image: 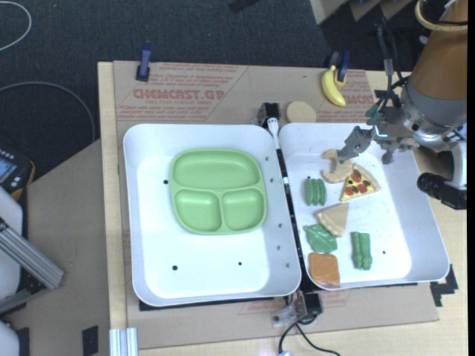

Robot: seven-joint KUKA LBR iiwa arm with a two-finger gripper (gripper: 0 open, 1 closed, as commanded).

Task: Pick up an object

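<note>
Just below the gripper (369,144), spread open above the right bin (415,221): a tan cookie (335,170) and a pizza slice (359,183), touching. Best lowered straight over one piece, clear of its neighbour, then closed. Farther below: green beans (315,191), more toy food. Fingertip height above the bin hard to judge; arm cut off at right.

You can read "CHEMCAST GP" in red on the brown protective sheet (185,87) under the bins. The smaller red lines beside it are too blurred.
</note>
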